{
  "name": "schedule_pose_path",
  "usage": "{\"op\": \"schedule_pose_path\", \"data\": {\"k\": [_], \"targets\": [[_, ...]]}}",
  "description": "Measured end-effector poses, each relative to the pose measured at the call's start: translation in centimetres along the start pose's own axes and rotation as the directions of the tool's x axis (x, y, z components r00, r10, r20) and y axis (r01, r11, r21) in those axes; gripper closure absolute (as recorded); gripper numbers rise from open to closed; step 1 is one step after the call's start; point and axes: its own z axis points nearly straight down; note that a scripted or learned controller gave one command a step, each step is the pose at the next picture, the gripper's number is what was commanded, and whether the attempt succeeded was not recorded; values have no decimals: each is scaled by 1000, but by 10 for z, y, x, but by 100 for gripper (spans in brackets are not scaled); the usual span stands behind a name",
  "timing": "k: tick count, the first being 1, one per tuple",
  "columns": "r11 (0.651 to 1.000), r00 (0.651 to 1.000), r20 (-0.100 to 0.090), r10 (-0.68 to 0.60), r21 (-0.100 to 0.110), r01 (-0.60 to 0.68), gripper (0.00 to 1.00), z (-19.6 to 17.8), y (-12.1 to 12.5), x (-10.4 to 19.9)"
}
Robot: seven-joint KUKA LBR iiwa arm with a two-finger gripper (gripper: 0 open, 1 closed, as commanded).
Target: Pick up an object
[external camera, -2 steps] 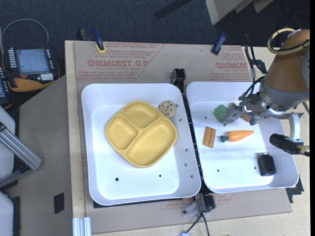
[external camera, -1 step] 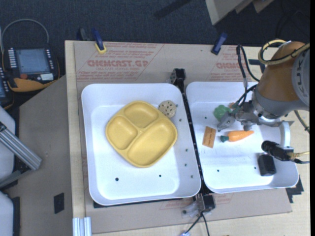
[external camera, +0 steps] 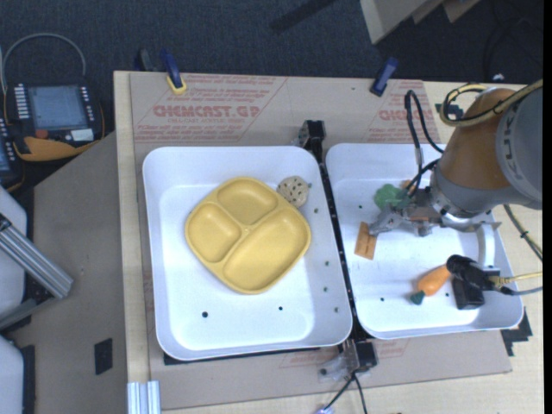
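The gripper point(external camera: 380, 226) is seen low over the right bin point(external camera: 392, 313), near its left wall, and whether it is open or closed cannot be told; nothing is seen held in it. An orange-brown block point(external camera: 366, 245) lies just beside its tip, on the bin floor, with its long axis running roughly up and down the view, slightly tilted. A green object point(external camera: 390, 197) is placed just behind the gripper. A toy carrot point(external camera: 434, 280) lies nearer the front, its long axis slanted and its green end pointed to the lower left. In the left bin point(external camera: 172, 300) a yellow divided plate point(external camera: 248, 245) is set, with a speckled round cookie point(external camera: 294, 189) at its far corner. Both bins are carried by a tabletop point(external camera: 250, 110) covered in brown sheet with red print. Dark carpet point(external camera: 216, 15) surrounds it, and a control pendant point(external camera: 53, 115) rests at left.
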Motion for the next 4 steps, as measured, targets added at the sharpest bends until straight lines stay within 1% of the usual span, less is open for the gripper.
{"op": "schedule_pose_path", "data": {"k": [1,2,3,4], "targets": [[1000,1000,2,0,-3,0,100,-10,0,0],[1000,1000,3,-1,-3,1,100,-73,0,3],[1000,1000,3,-1,-5,1,100,-121,1,3],[1000,1000,2,-5,-3,5,100,-132,25,51]]}}
